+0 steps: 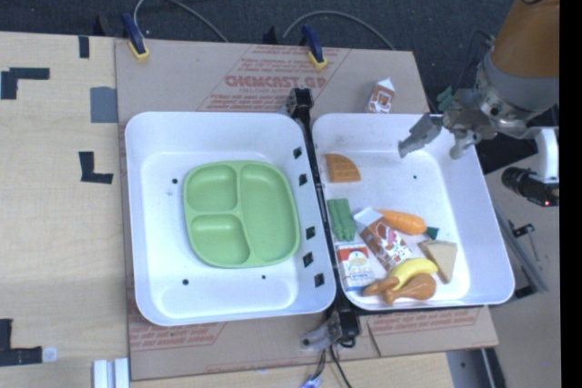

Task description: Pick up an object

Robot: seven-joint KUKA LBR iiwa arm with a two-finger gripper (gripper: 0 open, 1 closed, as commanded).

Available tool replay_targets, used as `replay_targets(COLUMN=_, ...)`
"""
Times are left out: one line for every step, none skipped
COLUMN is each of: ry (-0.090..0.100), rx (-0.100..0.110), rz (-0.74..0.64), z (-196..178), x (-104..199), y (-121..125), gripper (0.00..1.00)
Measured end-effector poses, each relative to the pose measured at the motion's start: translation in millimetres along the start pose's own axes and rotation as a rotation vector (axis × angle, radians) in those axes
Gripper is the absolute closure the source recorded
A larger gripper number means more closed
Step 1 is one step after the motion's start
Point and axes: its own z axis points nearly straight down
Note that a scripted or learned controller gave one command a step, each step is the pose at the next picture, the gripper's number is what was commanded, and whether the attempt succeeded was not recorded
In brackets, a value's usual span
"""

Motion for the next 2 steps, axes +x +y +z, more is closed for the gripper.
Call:
replay_targets(ry=0.001, rx=0.002, rz=-0.001, z=87, x=56, y=41, gripper=0.0)
replay_targets(ry=0.0, rx=0.003, rz=0.0, z=159, x=41, y=72, gripper=0.0)
